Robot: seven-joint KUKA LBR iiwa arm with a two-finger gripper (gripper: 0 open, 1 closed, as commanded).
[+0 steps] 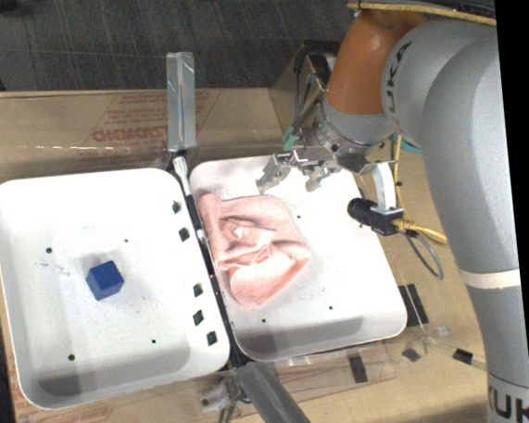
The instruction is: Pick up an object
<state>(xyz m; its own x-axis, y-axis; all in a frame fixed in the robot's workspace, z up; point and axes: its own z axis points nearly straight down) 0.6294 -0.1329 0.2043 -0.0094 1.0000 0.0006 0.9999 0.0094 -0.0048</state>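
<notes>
A crumpled pink cloth (252, 244) lies in the right bin (365, 289), against its left wall. A small blue cube (105, 279) sits in the left bin (38, 367), left of its middle. My gripper (290, 171) hangs over the far edge of the right bin, just above and right of the cloth's upper corner. Its two fingers are spread apart with nothing between them.
A grey metal divider with black clips (195, 259) runs between the two bins. A black cable connector (372, 214) with wires hangs over the right bin's right side. The big grey arm (462, 140) fills the right. Cardboard (70, 122) lies behind the bins.
</notes>
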